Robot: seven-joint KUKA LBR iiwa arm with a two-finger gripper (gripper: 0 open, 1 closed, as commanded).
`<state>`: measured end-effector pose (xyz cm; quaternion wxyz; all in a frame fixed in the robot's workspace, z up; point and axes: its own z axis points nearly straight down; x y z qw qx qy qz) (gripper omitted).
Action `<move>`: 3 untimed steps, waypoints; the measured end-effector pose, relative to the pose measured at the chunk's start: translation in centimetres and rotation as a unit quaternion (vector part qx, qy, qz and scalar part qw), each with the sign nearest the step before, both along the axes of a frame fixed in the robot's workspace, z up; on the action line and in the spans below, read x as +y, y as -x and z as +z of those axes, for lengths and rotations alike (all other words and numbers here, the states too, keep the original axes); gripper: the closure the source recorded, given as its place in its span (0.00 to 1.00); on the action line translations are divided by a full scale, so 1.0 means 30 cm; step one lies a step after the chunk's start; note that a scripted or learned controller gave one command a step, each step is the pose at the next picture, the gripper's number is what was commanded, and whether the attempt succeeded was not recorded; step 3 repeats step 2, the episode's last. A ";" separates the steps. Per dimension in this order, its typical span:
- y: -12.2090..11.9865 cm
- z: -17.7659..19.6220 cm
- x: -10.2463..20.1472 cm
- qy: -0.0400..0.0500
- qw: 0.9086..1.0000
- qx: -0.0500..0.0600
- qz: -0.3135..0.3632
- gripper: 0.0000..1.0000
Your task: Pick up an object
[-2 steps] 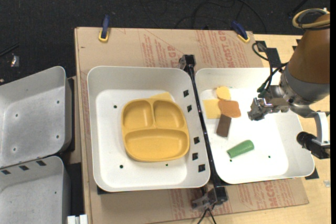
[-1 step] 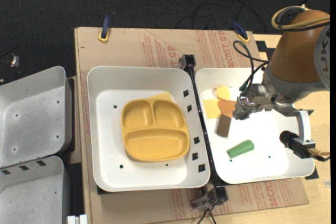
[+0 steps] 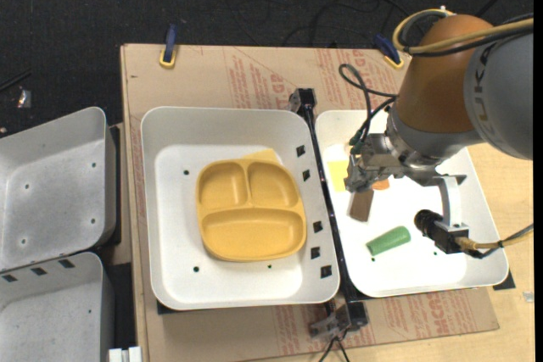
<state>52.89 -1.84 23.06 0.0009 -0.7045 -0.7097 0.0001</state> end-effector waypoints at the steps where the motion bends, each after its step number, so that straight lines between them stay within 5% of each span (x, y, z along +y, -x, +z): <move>1: -0.021 0.007 0.215 0.000 1.000 -0.001 0.001 1.00; 2: -0.022 0.033 0.392 0.000 1.000 -0.001 0.001 1.00; 3: -0.022 0.033 0.392 0.000 1.000 -0.001 0.001 1.00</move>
